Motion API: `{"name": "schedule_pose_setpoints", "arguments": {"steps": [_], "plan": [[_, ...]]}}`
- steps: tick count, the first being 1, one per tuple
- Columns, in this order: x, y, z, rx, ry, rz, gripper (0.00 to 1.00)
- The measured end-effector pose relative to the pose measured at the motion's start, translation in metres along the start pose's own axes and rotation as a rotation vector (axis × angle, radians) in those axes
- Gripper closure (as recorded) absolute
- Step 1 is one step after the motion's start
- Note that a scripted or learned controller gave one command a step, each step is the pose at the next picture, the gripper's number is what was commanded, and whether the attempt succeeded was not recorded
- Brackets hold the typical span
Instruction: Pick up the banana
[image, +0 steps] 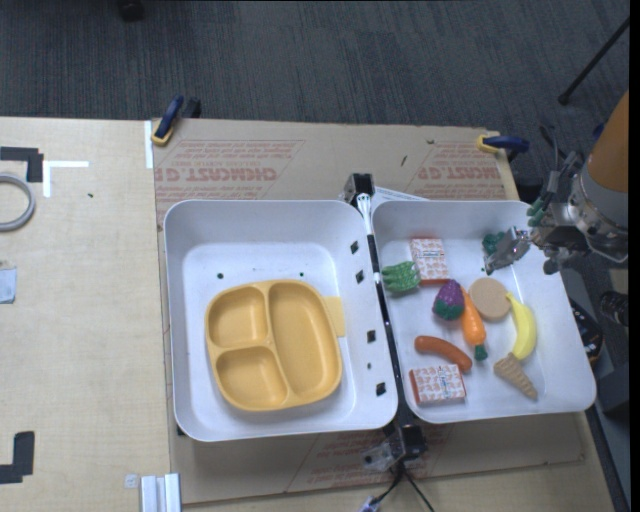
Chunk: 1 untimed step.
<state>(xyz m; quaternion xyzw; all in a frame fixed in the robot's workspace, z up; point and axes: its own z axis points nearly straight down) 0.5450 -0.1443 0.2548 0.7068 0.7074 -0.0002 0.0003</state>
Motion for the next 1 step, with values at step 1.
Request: {"name": "schedule_pose_setpoints", "arguments": {"steps": [1], "plan": [[-0.0279,-0.0457,0.0989,0.001,0.001,-0.086,0.00]]}}
